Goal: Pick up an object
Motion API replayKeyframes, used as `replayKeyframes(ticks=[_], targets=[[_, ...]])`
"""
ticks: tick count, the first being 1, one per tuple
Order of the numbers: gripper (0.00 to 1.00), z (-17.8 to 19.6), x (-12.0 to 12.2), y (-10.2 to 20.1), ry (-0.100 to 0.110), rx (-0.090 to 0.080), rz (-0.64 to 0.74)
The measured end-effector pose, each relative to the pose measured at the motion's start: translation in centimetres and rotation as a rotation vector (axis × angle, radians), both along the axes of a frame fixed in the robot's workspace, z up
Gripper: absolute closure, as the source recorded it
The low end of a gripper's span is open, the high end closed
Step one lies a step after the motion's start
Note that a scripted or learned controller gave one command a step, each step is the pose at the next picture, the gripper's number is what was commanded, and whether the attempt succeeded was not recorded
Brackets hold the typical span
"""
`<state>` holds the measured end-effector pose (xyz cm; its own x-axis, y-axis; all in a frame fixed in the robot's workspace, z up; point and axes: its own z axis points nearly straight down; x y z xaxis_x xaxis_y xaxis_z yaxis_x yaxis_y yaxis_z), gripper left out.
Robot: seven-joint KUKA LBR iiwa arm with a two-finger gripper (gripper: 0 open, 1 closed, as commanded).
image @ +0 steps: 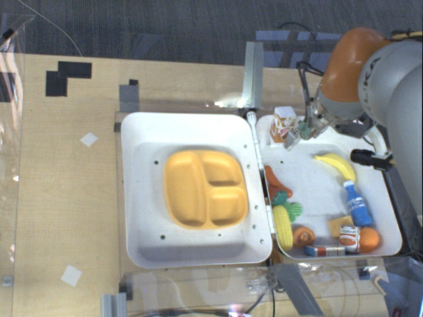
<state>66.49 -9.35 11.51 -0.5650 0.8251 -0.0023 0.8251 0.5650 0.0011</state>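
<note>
Gripper (305,131) hovering beside small carton (283,124), far-left of right bin (390,240); finger opening unclear. Carton probably light, crushable; pinch flat sides.

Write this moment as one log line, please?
arm: over right bin | gripper: at far-left corner, beside small carton | banana, blue bottle: lying in bin | left bin: yellow tray

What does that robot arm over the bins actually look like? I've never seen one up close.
The arm is thick and rounded, with smooth grey casing and a bulging orange band above the wrist. Thin dark cables loop beside the orange section. At its end sits a small gripper of metallic grey and dark parts, much slimmer than the arm. A black fitting juts out lower down.
</note>
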Motion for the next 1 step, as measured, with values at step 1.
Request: replayKeyframes(ticks=[1], targets=[[0.00,0.03,0.05,0.03,-0.003,0.000,0.001]])
